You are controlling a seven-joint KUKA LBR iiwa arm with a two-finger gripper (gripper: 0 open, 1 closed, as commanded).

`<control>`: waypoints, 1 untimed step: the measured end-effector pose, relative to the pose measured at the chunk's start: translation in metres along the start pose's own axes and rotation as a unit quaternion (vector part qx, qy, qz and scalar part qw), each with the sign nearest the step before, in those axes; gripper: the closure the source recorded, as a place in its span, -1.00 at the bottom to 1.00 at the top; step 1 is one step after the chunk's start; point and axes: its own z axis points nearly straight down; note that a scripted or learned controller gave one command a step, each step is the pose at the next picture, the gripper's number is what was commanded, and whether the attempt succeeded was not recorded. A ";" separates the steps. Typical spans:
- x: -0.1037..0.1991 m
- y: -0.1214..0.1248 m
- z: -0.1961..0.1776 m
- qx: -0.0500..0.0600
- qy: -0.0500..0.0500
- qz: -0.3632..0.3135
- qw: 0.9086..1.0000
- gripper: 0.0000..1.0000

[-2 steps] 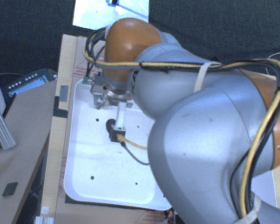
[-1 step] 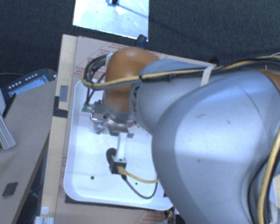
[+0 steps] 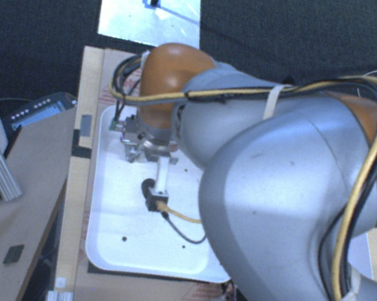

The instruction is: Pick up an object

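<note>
Peering down, I find the thing to pick hidden from me under the arm, metal claw [image 3: 147, 148] low over the smooth, round-cornered white bin [image 3: 110, 244], its grip I cannot tell, bulky glossy grey arm [image 3: 273, 195] bent across, orange band [image 3: 172, 73] above the wrist.

One fixed camera looks down at a slant, close above the white bin [image 3: 112, 235], the arm [image 3: 288, 190] entering from three o'clock.

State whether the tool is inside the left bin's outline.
Inside: the tool hangs within the rim of the left bin; floor contact, cannot tell.
</note>
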 end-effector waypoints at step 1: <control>0.000 0.037 0.000 -0.001 0.000 0.000 1.000 1.00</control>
